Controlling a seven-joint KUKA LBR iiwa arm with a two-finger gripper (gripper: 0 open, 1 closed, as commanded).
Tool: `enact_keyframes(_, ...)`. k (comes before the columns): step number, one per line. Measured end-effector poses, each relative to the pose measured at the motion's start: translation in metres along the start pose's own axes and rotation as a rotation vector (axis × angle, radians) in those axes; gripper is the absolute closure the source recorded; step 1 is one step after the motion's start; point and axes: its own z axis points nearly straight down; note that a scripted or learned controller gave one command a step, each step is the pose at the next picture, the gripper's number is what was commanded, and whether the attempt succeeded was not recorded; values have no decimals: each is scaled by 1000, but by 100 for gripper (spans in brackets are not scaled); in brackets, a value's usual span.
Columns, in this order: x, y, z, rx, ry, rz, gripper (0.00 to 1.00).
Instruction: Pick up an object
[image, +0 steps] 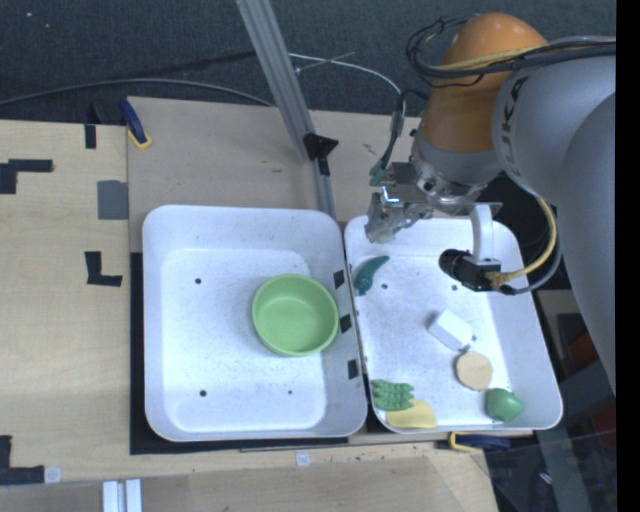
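Pale wooden tabletop (220, 150) carries two white bins. Left bin (170, 240) holds a round green plastic bowl (294, 315). Right bin (520, 340) holds a dark teal leaf-shaped piece (369, 272), just below the pincer (383, 228); whether its grip is parted cannot be told.

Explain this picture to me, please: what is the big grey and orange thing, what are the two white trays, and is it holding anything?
The grey and orange thing is a robot arm, seen by one camera above the bench looking down at a slant. Its gripper hangs over the far corner of the right tray; nothing shows between its fingers. Just below it lies a small dark green piece. That tray also holds a white block, a tan disc, a green ball, a yellow piece and a green ridged toy. The left tray holds a green bowl.
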Motion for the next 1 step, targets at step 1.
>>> enact_keyframes(1,55,14,19,2,-1,0,100)
